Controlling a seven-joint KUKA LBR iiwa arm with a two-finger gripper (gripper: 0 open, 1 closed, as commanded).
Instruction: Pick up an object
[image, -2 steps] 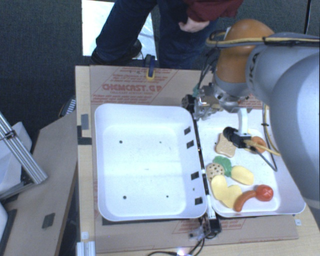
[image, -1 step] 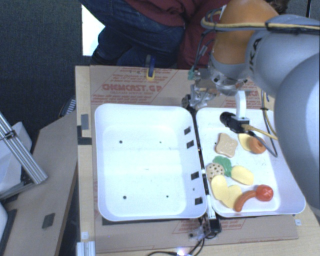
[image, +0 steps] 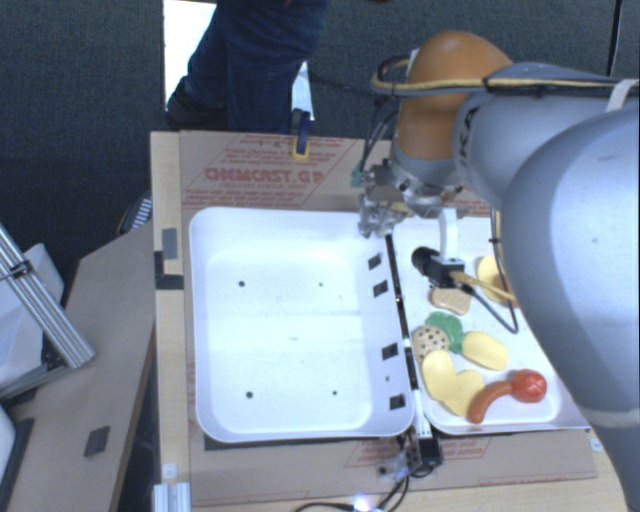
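Observation:
My gripper (image: 376, 220) hangs over the far end of the divider between the two bins, at the left bin's (image: 290, 330) far right corner. Nothing shows between its tips. The right bin (image: 500, 424) holds several toy foods: a tan biscuit (image: 450, 299), a green piece (image: 449, 326), a dotted round cookie (image: 430, 341), a yellow lemon shape (image: 485, 350), two pale yellow pieces (image: 440, 372), an orange sausage (image: 492, 397) and a red tomato (image: 530, 385). All of them lie nearer the camera than the gripper. The arm hides the right bin's far right part.
The large grey arm (image: 560, 200) covers the view's right side. A cardboard sheet (image: 250, 170) lies under the bins, with a blue and yellow clamp (image: 300, 135) at its far edge. A person in dark trousers (image: 250, 60) stands behind the bench.

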